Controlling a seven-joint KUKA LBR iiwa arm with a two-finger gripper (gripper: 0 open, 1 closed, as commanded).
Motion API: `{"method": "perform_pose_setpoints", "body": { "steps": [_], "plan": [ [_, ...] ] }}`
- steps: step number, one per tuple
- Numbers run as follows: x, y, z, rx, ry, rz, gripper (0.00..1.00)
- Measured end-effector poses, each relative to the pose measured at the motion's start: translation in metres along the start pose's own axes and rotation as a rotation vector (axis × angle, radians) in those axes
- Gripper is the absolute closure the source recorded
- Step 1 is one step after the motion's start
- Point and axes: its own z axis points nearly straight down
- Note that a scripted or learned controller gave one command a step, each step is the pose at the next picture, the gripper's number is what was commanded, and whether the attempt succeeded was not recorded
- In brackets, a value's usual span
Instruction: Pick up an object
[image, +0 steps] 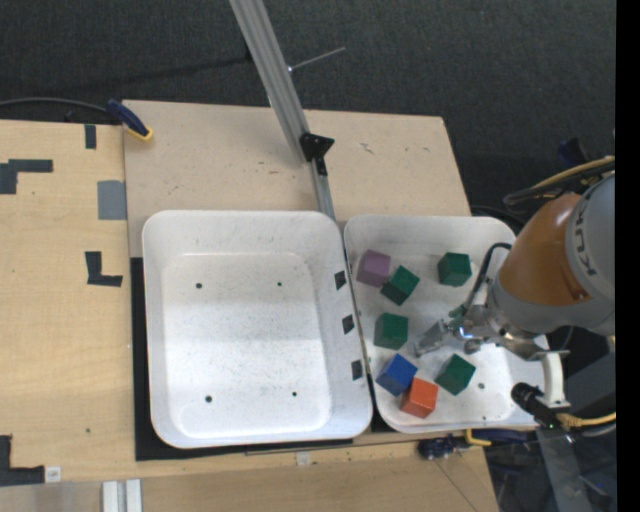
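Note:
The right white bin (490, 235) holds several blocks. A purple block (374, 267) lies at its far left, with a green block (401, 284) beside it and another green block (454, 268) further right. A third green block (391, 330) sits mid-left. Near the front lie a blue block (397, 375), an orange block (420, 397) and a green block (456, 374). My gripper (448, 340) hangs low over the bin's middle, just behind that front green block. It is open, with nothing between its fingers.
The left white bin (160, 300) stands beside the right one, their rims meeting at the centre. A slanted metal bar (285, 90) runs from the top down to the bins' shared corner. The grey and orange arm (550, 270) covers the right bin's right side.

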Motion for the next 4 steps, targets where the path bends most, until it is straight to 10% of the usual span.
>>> {"method": "perform_pose_setpoints", "body": {
  "steps": [1, 4],
  "plan": [
    [0.0, 0.001, -0.012, -0.003, 0.001, -0.001, 1.0],
    [0.009, 0.009, -0.153, -0.01, -0.002, -0.001, 1.0]
  ]
}}
